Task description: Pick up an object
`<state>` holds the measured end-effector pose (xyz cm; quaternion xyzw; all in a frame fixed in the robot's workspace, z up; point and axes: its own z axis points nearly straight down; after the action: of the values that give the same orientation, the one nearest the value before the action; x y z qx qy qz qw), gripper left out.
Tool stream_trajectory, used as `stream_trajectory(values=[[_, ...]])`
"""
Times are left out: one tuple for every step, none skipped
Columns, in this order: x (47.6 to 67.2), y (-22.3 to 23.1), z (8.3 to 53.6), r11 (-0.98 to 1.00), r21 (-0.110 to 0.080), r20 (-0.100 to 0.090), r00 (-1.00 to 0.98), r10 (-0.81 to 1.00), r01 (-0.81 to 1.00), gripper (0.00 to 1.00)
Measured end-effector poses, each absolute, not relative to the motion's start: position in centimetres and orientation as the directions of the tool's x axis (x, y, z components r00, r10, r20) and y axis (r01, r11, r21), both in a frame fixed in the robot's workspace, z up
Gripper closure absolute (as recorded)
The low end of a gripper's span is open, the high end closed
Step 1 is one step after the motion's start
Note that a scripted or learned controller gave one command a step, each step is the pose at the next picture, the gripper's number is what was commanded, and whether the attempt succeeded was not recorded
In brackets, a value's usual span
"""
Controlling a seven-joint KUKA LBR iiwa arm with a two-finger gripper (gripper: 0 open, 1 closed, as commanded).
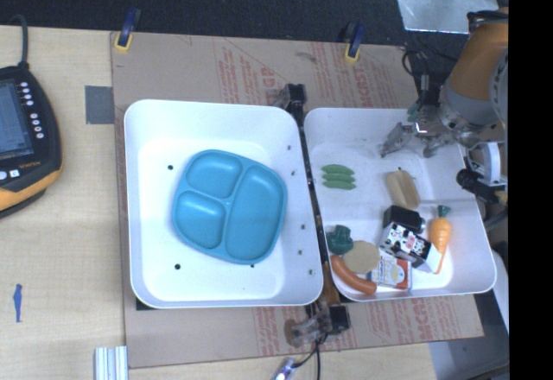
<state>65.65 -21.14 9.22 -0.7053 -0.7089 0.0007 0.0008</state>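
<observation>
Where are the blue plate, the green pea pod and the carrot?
Blue plate (230, 206): camera view, centre where its dividers meet.
Pea pod (338, 177): camera view, middle of the pod.
Carrot (440, 236): camera view, orange body.

- Wooden bench (60, 257) carries a cardboard sheet (216, 67).
- Two white bins lie on it: right bin (346, 123) below the gripper (416, 138), left bin (143, 197) well apart.
- Teach pendant (22, 141) lies farthest away.

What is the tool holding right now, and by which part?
Nothing. The tool hangs open above a bare patch at the back of the right bin, apart from the green pea pod and tan block.
</observation>
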Motion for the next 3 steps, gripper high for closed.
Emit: stream_trajectory(values=[[58.8,-21.2,9.3,0.005,-0.004,-0.001,-0.005,1.0,1.0,0.0],[47.8,-14.6,9.2,0.005,-0.003,0.0,-0.005,1.0,1.0,0.0],[53.8,-15.2,9.2,0.004,-0.003,0.0,-0.004,1.0,1.0,0.0]])
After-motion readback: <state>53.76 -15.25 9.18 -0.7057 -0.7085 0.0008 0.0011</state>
